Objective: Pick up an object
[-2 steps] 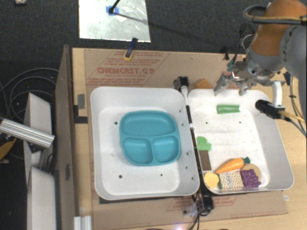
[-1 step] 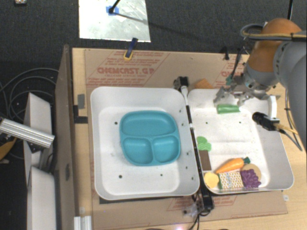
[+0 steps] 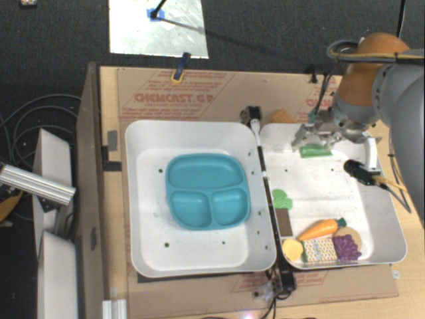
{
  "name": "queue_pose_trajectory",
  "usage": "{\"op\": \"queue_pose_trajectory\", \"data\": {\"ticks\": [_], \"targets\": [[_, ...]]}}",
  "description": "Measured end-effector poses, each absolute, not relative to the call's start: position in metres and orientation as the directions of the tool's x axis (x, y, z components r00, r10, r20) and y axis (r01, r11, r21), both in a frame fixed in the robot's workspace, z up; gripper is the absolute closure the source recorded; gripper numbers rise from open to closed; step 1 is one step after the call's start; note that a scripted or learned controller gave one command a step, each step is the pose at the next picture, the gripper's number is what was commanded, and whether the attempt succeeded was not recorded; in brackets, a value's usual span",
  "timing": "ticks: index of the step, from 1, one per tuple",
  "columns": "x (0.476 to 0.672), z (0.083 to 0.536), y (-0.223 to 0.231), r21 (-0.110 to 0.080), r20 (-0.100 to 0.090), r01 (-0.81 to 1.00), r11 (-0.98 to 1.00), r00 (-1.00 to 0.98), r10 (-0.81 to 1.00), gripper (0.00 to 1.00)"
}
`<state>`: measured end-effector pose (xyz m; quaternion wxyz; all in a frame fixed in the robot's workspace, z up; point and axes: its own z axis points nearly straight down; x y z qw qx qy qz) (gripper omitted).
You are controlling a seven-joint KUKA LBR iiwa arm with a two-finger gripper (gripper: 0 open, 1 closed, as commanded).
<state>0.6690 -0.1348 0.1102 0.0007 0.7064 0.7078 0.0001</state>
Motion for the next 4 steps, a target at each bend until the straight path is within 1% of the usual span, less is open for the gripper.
{"op": "queue_pose_trajectory", "data": {"ticks": [1, 2, 3, 4], "targets": [[0.669, 0.085, -0.158, 0.003, -0.001, 1.000, 0.001, -0.001, 1.000, 0.00], [0.671, 0.100, -0.157, 0.006, -0.001, 1.000, 0.004, -0.004, 1.000, 1.00], [0.671, 0.100, -0.158, 0.006, -0.001, 1.000, 0.004, -0.004, 1.000, 0.00], [0.673, 0.111, -0.158, 0.010, -0.001, 1.000, 0.005, -0.005, 1.000, 1.00]]}}
